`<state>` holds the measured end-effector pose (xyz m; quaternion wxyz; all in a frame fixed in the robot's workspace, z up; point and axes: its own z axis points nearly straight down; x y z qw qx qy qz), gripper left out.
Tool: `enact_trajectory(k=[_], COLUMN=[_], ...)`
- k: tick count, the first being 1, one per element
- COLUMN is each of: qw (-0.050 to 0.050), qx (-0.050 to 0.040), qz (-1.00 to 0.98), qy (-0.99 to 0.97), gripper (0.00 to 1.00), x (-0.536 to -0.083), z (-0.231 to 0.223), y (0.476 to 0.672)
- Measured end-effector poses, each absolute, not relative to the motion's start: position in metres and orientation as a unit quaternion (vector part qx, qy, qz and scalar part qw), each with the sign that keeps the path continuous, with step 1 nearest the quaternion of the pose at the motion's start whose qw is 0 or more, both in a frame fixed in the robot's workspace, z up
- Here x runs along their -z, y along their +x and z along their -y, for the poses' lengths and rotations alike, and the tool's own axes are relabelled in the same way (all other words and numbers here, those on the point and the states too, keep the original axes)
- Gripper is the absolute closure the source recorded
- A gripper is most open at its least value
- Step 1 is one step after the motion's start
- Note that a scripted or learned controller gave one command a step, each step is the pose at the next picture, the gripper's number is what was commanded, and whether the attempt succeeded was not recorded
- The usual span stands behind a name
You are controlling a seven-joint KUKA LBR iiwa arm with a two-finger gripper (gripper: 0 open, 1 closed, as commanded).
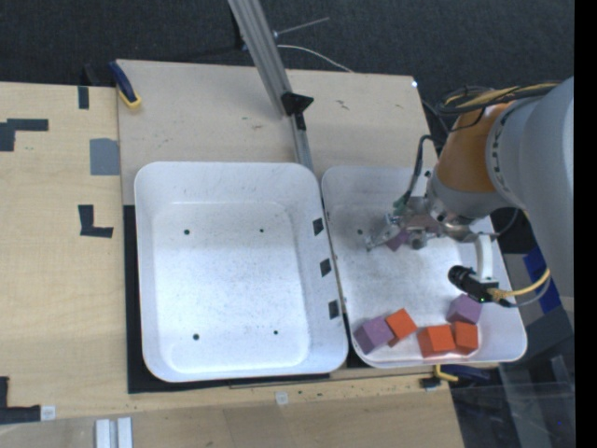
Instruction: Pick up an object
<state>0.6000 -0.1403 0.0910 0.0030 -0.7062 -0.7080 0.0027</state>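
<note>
The end effector (403, 231) is low in the right bin (373, 187), toward its 12 o'clock part, over a small purple block (396, 242). Whether its fingers pinch this block or stand apart cannot be told. The other blocks lie at the bin's 6 o'clock edge: a purple one (373, 332), orange ones (401, 324) (437, 341), another purple (465, 309). The grasp step seems in hand; next the arm probably must close firmly and lift straight up

Two white bins sit side by side on a wooden table (56, 250).
A metal post (266, 54) slants above the left bin (159, 250); a clamp (124, 84) grips the board.
</note>
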Motion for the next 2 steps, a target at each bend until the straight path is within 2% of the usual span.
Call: enact_trajectory(k=[1,2], qw=[0.001,0.001], qx=[-0.0011,-0.0012], qz=[0.708,0.708], qy=[-0.706,-0.706], gripper=[1.0,0.0], x=[-0.1057,-0.1052], z=[0.1404,0.1404], y=[0.6014,0.6013])
